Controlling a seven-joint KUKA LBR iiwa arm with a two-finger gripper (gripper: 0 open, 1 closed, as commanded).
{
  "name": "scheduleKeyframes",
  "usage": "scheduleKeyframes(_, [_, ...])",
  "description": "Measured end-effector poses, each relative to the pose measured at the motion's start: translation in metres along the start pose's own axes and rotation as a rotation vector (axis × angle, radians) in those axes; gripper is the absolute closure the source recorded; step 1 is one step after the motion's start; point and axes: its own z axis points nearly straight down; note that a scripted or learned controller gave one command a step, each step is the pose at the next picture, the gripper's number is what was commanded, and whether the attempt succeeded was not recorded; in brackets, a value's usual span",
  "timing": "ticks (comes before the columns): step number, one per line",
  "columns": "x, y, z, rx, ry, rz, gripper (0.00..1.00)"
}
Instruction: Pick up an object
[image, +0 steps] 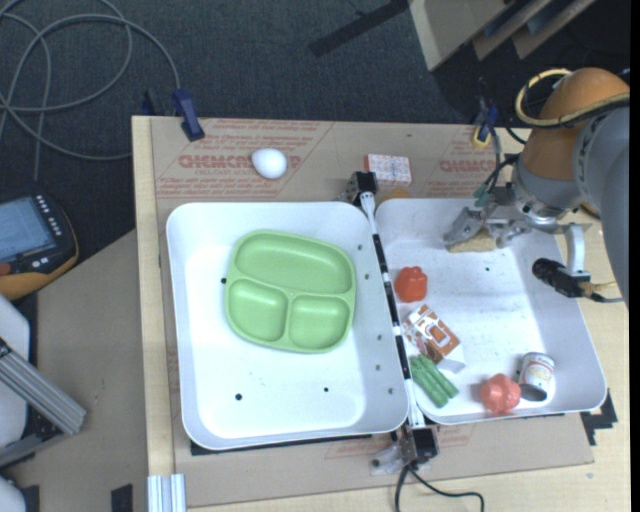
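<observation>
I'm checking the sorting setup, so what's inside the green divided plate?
The three compartments of the green divided plate show bare green surface. The left bin floor directly beneath the plate is covered.

Green divided plate (291, 291) in white left bin (200, 400); right bin (560, 330) held red pepper (410, 283), pink ball (500, 393), green beans (433, 380).

A grey arm (608, 150) is banded in orange above the wrist. A yellow cable (540, 88) is looped beside it. The gripper (478, 228) is made of dull grey metal.
</observation>
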Motion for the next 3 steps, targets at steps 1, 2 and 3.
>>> scheduleKeyframes(1, [0.000, 0.003, -0.014, -0.010, -0.002, -0.001, 1.00])
scheduleKeyframes(2, [-0.048, 0.001, -0.102, -0.002, -0.001, 0.000, 1.00])
scheduleKeyframes(3, [-0.047, 0.000, -0.101, 0.001, 0.000, 0.000, 0.00])
